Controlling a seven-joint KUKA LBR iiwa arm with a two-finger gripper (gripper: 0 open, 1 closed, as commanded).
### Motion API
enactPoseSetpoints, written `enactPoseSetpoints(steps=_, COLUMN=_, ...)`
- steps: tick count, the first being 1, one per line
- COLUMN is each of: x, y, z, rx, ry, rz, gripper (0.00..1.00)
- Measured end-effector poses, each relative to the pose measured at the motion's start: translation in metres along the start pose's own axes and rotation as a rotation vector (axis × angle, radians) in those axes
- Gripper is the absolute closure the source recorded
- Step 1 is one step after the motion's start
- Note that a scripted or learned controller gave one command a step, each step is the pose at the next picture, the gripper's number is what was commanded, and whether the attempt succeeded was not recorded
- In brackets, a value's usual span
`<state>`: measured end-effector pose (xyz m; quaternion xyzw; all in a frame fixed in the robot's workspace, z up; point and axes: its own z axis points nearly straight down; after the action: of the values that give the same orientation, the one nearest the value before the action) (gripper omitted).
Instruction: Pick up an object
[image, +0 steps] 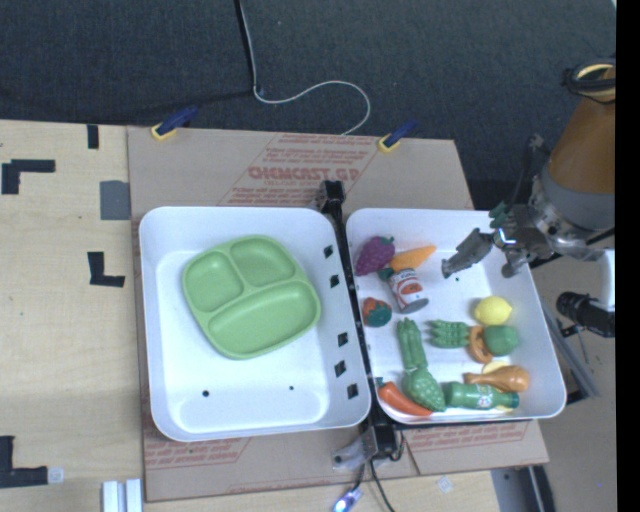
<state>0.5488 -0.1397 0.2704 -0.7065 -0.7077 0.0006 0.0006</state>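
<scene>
2 shallow white bins sit side by side on a cardboard sheet (290, 170) laid over the wooden bench (60, 330). The left bin (165, 395) contains 1 item: a light green divided plate (250, 295) with 3 compartments, lying slightly toward the bin's far half. The right bin (535, 330) contains a scatter of toy foods. Near its far left corner lie a purple grape bunch (374, 254) and, just beside it, an orange carrot (413, 257); a small red-and-white can (408, 289) rests close below them, tilted. A small green-and-red piece (377, 312), possibly a strawberry, lies against the left wall. A yellow lemon (493, 310) touches a green round vegetable (502, 339). Along the near edge are a green bottle (483, 397) lying flat and an orange-red pepper (398, 400), with further green vegetables between. The gripper (487, 251) hangs over the far right part of the right bin, its 2 fingers spread apart with nothing between them, well apart from the lemon below it
</scene>
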Motion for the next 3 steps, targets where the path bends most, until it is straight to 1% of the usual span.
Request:
enactPoseSetpoints(steps=1, x=0.053, y=-0.066, z=-0.219, rx=-0.02, ry=-0.001, rz=-0.004, gripper=0.0)
enactPoseSetpoints(steps=2, x=0.051, y=-0.065, z=-0.219, rx=-0.002, ry=-0.002, rz=0.0, gripper=1.0)
enactPoseSetpoints(steps=3, x=0.011, y=-0.067, z=-0.074, rx=0.014, ry=0.001, rz=0.006, gripper=1.0)
